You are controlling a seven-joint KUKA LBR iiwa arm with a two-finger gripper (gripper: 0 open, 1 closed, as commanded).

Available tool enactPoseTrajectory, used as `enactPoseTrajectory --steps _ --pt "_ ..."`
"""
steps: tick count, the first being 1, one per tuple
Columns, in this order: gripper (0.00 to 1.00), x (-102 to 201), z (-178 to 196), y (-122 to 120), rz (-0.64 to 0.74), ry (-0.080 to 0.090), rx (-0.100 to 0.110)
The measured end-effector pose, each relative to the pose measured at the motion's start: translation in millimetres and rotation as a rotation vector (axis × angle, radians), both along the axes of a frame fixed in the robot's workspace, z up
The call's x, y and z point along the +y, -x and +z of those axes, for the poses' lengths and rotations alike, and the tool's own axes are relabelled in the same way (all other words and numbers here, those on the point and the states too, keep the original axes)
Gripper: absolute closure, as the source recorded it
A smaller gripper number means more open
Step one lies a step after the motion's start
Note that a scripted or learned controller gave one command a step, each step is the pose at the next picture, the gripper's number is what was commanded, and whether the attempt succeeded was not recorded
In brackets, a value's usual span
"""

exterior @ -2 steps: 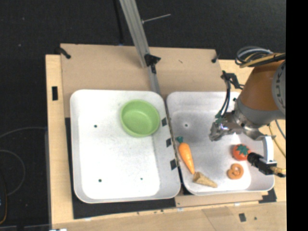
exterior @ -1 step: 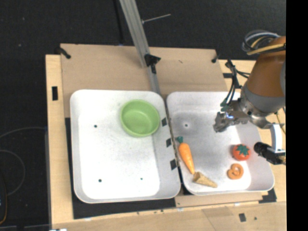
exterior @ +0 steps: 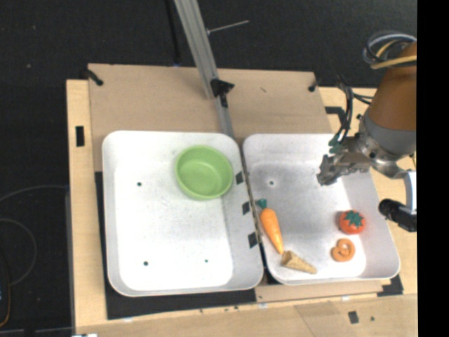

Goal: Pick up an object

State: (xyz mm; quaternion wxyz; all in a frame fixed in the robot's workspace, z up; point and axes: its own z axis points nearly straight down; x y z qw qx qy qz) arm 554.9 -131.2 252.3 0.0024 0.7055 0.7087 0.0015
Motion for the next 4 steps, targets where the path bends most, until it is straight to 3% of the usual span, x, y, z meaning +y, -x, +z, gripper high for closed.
enactPoseTrajectory --steps 4 --pt "1.00 207.1 -10.9 -52.3 0.003 -0.002 0.004"
